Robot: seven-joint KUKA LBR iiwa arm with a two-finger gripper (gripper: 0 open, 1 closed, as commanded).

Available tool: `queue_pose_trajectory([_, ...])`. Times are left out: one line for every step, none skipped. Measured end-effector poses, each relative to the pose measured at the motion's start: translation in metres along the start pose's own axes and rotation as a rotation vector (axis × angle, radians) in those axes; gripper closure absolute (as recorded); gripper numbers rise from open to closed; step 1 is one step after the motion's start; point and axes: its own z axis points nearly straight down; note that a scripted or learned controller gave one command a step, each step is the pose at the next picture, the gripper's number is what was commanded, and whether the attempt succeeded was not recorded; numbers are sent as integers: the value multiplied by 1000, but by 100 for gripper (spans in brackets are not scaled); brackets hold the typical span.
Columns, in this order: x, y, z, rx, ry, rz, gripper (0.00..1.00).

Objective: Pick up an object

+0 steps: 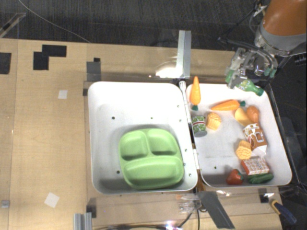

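We see the tool (249, 73) raised over the right bin's (283, 143) far corner, pinching a green bottle (250, 86) between its fingers. We judge the pick nearly done; the left bin (100, 128) holds a green tray (151, 158).
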Motion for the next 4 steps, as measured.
queue_pose_trajectory([-3,1,-13,-1,-11,-3,100])
queue_pose_trajectory([40,1,-15,8,35,278,100])
queue_pose_trajectory([37,2,-28,6,26,273,100])
queue_pose_trajectory([72,-11,-19,14,35,558,100])
